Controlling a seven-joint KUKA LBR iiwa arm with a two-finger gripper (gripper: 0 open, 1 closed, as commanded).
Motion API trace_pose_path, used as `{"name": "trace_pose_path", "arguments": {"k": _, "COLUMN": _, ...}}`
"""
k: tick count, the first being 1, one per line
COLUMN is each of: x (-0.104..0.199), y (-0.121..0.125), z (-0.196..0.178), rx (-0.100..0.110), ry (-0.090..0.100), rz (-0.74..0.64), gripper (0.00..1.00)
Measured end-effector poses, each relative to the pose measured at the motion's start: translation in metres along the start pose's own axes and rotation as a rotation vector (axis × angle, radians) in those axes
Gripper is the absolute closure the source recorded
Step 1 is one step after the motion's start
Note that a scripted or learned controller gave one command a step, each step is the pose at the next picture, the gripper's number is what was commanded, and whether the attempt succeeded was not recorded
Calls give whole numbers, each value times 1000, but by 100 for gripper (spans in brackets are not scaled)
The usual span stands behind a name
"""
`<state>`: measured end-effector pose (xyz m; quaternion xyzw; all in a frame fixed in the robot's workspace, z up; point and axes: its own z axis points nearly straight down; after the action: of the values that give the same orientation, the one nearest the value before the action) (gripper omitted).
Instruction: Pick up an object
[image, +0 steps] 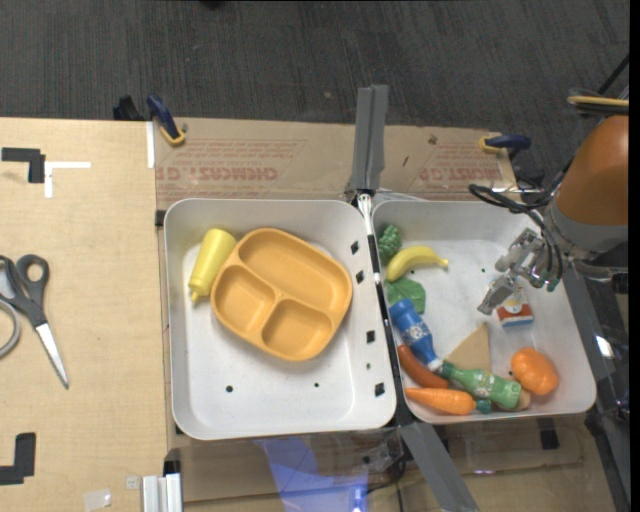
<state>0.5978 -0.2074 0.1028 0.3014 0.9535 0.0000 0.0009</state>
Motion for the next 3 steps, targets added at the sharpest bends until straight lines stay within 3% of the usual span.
{"name": "trace_pose_path", "arguments": {"k": 1, "x": 13, "y": -19, "z": 10, "rx": -1, "ry": -1, "rz": 116, "gripper": 0}}
{"name": "trace_pose_path", "arguments": {"k": 2, "x": 12, "y": -18, "z": -1, "rx": -2, "ry": -5, "rz": 113, "gripper": 100}}
{"name": "trace_pose_path", "arguments": {"k": 3, "x": -7, "y": 51, "z": 10, "rx": -1, "ry": -2, "rz": 221, "gripper": 100}}
